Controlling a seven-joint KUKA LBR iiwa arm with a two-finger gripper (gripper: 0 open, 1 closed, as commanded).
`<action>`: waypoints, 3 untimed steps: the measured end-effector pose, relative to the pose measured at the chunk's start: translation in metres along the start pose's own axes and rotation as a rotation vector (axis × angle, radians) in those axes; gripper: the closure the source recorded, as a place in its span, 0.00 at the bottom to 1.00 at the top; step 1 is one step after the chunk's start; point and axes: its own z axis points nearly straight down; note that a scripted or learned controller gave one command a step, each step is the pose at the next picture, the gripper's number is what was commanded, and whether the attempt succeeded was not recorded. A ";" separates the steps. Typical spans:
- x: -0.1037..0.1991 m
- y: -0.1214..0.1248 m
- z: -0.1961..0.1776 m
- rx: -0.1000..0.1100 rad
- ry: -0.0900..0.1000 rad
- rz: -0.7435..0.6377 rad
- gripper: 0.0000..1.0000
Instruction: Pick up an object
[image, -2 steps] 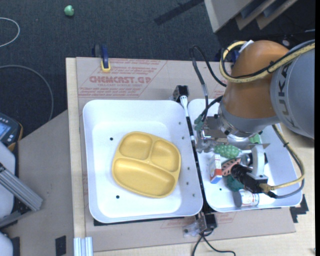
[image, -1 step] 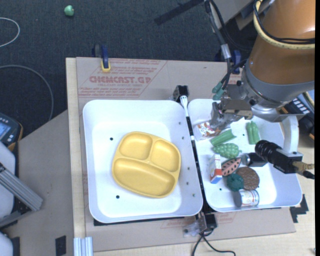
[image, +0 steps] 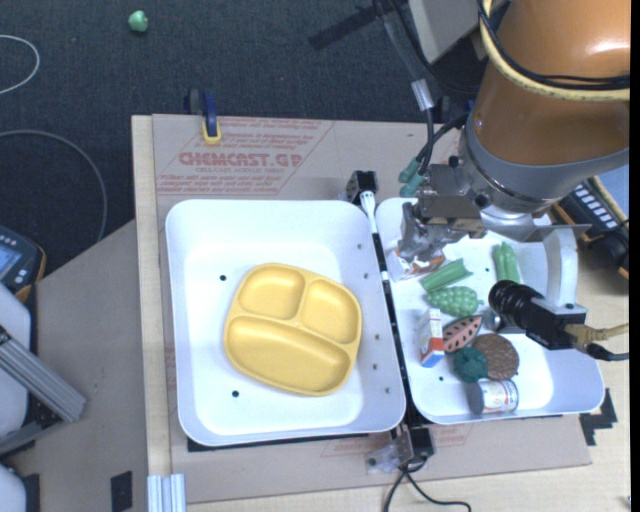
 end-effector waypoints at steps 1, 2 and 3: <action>-0.046 -0.002 0.078 0.016 -0.004 0.010 1.00; -0.019 0.000 0.016 -0.002 0.000 0.001 1.00; -0.103 -0.002 0.102 0.016 -0.004 0.014 1.00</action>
